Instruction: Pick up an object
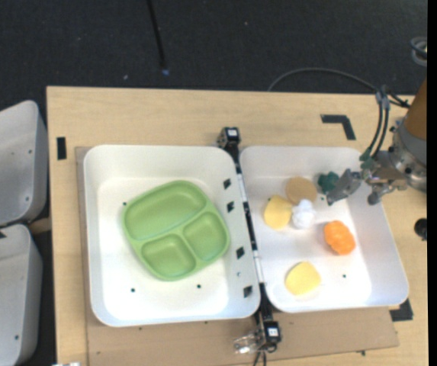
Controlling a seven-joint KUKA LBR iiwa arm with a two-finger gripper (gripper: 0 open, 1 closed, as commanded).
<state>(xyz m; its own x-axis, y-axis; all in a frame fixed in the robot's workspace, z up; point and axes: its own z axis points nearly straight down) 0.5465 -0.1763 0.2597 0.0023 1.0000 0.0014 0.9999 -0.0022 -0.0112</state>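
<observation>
The right bin (378, 277) holds several small objects: a yellow piece (277, 213), a white lump (303, 215), a tan round piece (300, 189), a dark green piece (328, 180), an orange object (340, 237) and another yellow object (303, 278). My gripper (360, 191) reaches in from the right over the bin's upper right part. Its fingers stand apart, open, with nothing between them. One grey finger (344, 187) lies just right of the dark green piece, and the orange object sits below the gripper.
The left bin (104, 280) carries a green three-compartment tray (176, 229). A black divider strip (242, 219) runs between the bins. Cables (310, 75) loop over the wooden bench behind the right bin. White chairs (4, 174) stand at the far left.
</observation>
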